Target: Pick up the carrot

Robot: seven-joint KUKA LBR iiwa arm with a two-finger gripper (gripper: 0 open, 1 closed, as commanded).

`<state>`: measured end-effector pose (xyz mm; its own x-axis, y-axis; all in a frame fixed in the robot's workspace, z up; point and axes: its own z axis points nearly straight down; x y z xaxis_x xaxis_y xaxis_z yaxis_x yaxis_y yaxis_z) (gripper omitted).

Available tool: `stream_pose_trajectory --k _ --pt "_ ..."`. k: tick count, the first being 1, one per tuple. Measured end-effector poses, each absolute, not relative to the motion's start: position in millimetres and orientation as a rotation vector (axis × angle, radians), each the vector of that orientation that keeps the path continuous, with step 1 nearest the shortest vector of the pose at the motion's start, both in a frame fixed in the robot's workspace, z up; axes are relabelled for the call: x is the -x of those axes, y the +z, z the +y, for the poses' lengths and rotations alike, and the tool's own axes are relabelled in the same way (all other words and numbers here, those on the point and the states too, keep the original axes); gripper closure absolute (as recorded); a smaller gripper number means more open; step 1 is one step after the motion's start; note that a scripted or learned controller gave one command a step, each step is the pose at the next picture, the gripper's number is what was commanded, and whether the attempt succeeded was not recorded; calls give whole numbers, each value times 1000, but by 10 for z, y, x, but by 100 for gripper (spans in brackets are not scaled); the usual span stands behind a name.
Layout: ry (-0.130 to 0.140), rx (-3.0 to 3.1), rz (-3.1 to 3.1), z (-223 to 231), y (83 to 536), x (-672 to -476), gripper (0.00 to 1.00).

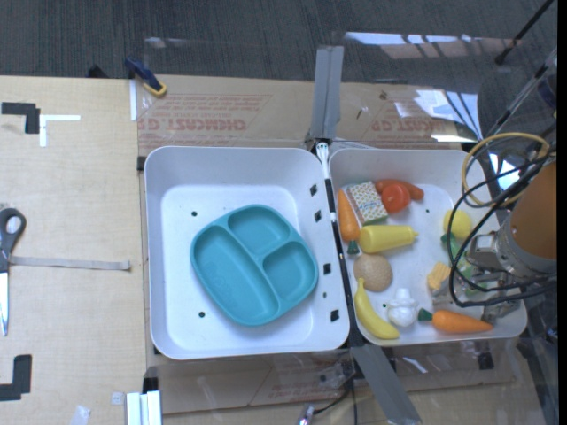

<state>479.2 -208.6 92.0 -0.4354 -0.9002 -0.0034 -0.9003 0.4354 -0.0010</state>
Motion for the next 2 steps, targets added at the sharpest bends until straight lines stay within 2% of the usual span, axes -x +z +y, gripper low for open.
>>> stream_pose_trajectory --k 1,2 --pt "1 1437 2788 -2180 923 -5005 0" --pt "-2 1399 2806 -1720 927 -4800 0"
